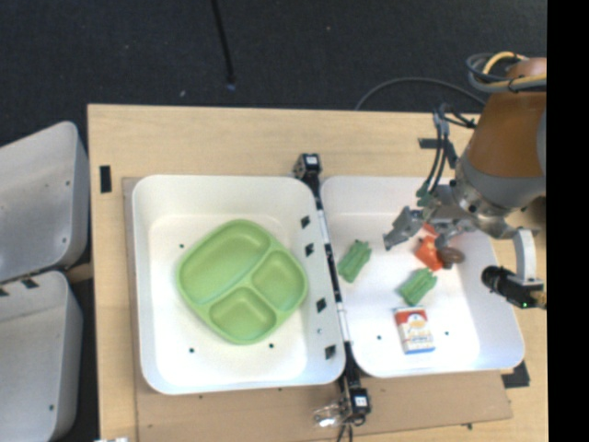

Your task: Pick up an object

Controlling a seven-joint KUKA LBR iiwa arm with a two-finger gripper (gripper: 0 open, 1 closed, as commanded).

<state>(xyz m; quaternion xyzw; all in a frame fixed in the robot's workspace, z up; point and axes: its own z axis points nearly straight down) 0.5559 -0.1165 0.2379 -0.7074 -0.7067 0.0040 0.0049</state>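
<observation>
My gripper (pixel 425 238) hangs over the upper right part of the right bin (pixel 368 201), its fingers spread open. An orange-red object (pixel 430 251) lies on the bin floor just beneath it, partly hidden by the gripper, and I cannot tell if they touch. Two green blocks lie nearby: one (pixel 353 261) left of the gripper, the other (pixel 417 287) just below it. A small red-and-white box (pixel 415 330) lies near the bin's front edge.
The left bin (pixel 156 339) holds a green divided plate (pixel 241 281). A divider rail (pixel 322 265) with black clips runs between the two bins. The right bin's floor is bare at its left front and far right.
</observation>
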